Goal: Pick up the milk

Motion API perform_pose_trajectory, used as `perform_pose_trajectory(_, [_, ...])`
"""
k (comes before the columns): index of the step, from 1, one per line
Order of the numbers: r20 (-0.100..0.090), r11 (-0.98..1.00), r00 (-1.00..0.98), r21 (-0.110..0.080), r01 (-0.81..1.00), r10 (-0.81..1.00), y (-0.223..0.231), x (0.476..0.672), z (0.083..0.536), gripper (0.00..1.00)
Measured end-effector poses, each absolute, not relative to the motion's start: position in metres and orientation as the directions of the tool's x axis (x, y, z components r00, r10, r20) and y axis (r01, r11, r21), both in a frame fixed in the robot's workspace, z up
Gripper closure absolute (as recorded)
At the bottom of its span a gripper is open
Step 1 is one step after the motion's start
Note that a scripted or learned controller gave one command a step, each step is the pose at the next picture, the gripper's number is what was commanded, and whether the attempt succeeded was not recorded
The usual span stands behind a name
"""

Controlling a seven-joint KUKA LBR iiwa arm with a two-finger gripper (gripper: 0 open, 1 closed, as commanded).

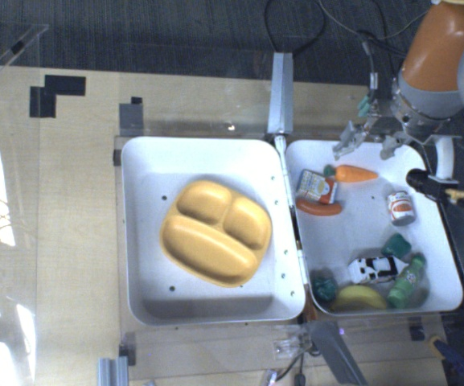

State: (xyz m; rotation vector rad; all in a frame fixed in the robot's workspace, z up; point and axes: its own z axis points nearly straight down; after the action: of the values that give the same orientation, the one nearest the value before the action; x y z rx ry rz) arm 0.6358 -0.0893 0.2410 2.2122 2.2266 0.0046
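Milk [375,268]: lies flat at 5 o'clock in right bin [441,240], wedged among clutter.
Tool [372,137]: hovers at 12 o'clock rim, released, grasping nothing.

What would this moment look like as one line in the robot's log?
task: pick up milk | gripper: above right bin's far edge, holding nothing | milk: lying near front, untouched

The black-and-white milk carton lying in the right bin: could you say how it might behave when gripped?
The black-and-white milk carton lies on its side, so it probably will not tip. It looks small and boxy, likely light with flat faces. The yellow banana and green bottle crowd it and may get nudged.
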Motion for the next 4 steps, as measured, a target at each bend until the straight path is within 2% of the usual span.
perform_pose_trajectory(1, [0.001, -0.216, 0.216, 0.002, 0.976, 0.976, -0.116, 0.569, 0.131, 0.0])
perform_pose_trajectory(2, [0.001, -0.227, 0.227, 0.002, 0.974, 0.974, -0.156, 0.49, 0.109, 0.0])
perform_pose_trajectory(3, [-0.006, -0.151, 0.151, 0.025, 0.988, 0.989, -0.104, 0.493, 0.093, 0.0])
perform_pose_trajectory(4, [-0.001, -0.292, 0.292, 0.029, 0.956, 0.956, -0.09, 0.494, 0.093, 0.0])
